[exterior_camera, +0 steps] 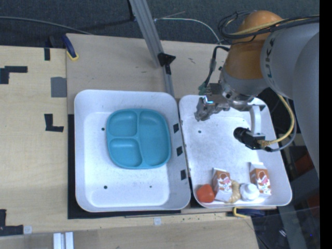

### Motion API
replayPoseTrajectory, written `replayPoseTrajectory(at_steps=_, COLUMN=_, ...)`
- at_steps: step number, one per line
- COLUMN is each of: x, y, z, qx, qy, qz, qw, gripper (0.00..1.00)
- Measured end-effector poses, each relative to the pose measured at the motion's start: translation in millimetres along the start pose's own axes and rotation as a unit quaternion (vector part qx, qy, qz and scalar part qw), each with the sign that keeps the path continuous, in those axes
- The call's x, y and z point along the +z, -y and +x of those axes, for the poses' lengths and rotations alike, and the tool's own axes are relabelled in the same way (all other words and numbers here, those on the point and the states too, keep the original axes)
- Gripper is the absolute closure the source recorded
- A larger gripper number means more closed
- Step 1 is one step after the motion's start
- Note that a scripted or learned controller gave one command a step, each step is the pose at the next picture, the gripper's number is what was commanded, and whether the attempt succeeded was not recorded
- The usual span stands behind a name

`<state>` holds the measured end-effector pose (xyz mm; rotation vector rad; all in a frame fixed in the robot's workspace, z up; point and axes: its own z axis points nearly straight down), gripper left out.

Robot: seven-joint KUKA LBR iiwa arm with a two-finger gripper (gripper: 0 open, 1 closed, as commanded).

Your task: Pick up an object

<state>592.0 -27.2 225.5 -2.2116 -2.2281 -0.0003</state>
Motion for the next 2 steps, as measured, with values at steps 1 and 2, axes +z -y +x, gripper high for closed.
replayPoseTrajectory(at_steps=1, x=10.1, y=-10.0, z=49.1, qx=0.001, qy=0.001, qz=0.0, qw=1.0, gripper=1.0)
replayPoseTrajectory(at_steps=2, x=11.8, y=-29.8, z=101.8, qx=0.0, qy=0.0, qz=0.0, qw=1.0, gripper=1.0)
